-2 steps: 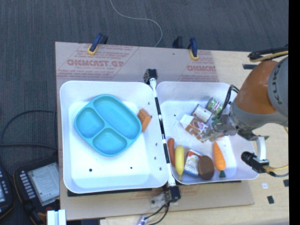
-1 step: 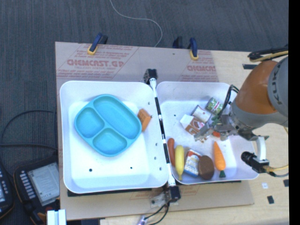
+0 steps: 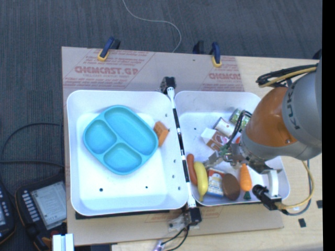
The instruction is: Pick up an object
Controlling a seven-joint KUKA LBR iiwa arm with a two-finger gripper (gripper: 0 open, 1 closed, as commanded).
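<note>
Grey end effector (image 3: 219, 158) hangs low in the right bin (image 3: 272, 192), over the banana (image 3: 200, 175). Whether its grip is open or closed, I cannot tell. Best to settle squarely on one item, away from the carrot (image 3: 245, 178).

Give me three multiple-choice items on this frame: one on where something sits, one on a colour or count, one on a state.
1. Where does the blue divided plate lie?
A. in the left bin
B. in the right bin
C. on the bare bench

2. How many compartments does the blue divided plate have?
A. two
B. three
C. five

3. Where is the gripper in relation to the right bin?
A. well above the left bin
B. low inside the right bin, among the toy food
C. off the bench altogether

Answers:
1. A: the plate rests on the floor of the left bin, with an orange piece at its right edge.
2. B: one long section and two smaller ones show.
3. B: the gripper sits beside the banana and the carrot in the right bin.
</note>
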